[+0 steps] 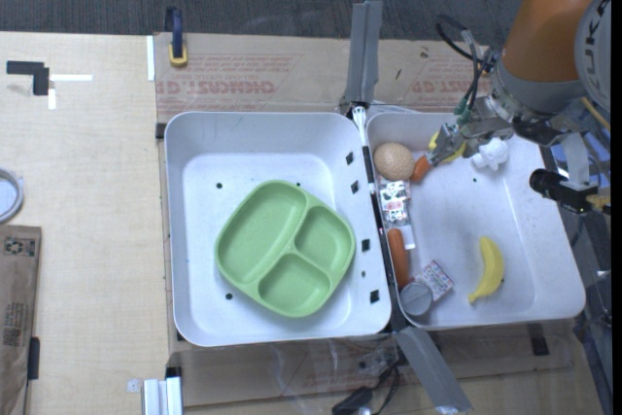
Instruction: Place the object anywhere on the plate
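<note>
While the gripper (449, 143) hangs near the smooth tan egg (393, 159), finger state unreadable, the curved yellow banana (487, 269) lies right of the glossy green three-compartment plate (285, 248).

You have two white bins (185, 238), one green plate (284, 248), one banana (489, 269), one egg (393, 159) (beige) and one sausage (397, 255).

Green three-compartment plate (284, 248) sits in left bin (185, 209). Right bin (544, 296) holds banana (489, 269), egg-like ball (393, 159), sausage (397, 254), small can (416, 298), packets. Arm's hand (457, 139) hovers over right bin's top edge, near the ball.
</note>
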Robot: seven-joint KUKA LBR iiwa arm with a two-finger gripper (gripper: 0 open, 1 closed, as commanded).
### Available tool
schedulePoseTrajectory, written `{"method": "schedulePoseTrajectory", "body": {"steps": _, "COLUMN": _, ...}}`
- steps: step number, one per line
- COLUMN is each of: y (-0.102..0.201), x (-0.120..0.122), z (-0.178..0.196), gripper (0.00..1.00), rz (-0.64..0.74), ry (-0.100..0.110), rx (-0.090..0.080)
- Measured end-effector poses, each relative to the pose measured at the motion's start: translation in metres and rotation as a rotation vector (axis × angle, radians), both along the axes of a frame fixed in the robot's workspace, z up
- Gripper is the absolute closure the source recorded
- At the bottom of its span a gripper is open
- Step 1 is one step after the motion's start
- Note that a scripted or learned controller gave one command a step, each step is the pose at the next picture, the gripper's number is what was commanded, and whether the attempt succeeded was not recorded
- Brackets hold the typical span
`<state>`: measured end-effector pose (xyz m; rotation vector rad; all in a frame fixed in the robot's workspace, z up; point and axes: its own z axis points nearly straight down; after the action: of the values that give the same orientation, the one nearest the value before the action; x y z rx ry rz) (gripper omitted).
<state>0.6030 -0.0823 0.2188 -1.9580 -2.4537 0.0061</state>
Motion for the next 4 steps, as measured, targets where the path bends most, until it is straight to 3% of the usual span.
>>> {"method": "schedulePoseTrajectory", "body": {"steps": 1, "y": 0.053, "x": -0.051, "z": -0.021, "gripper": 1.00, "rz": 0.167, "ry": 0.002, "rx": 0.002}}
{"method": "schedulePoseTrajectory", "body": {"steps": 2, "y": 0.027, "x": -0.049, "z": 0.007, "gripper": 1.00, "rz": 0.114, "ry": -0.001, "rx": 0.001}}
{"method": "schedulePoseTrajectory", "body": {"steps": 3, "y": 0.090, "x": -0.071, "z": -0.031, "gripper": 1.00, "rz": 0.106, "ry": 0.003, "rx": 0.001}}
{"method": "schedulePoseTrajectory", "body": {"steps": 4, "y": 0.153, "x": -0.060, "z": -0.029, "gripper": 1.00, "rz": 0.608, "ry": 0.000, "rx": 0.003}}
